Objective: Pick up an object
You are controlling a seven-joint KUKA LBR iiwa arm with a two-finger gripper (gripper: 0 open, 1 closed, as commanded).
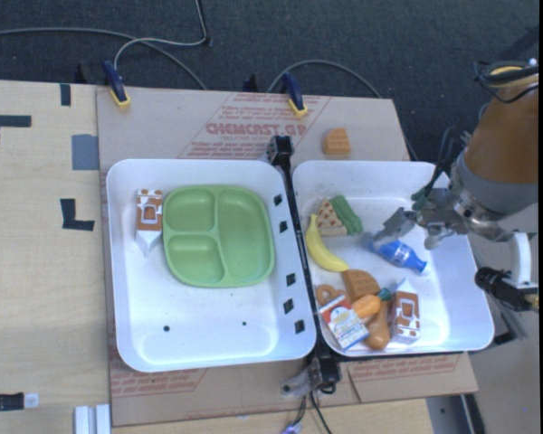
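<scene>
My gripper (405, 234) hangs over the right bin (452, 283), near its right side, with its two fingers spread apart and nothing between them. Just in front of the fingertips a small blue bottle (404, 255) lies on the bin floor. To the left lie a yellow banana (324, 250), a pizza-like wedge (328, 216) and a green pickle (347, 212). At the bin's front are a brown piece (360, 283), an orange carrot (369, 309), a white packet (344, 324) and a small red-and-white carton (405, 316).
The left bin (199, 328) holds a green divided plate (219, 235) and a small carton (147, 217) by its left wall. An orange block (337, 141) sits on the cardboard behind the right bin. A black divider (294, 242) runs between the bins.
</scene>
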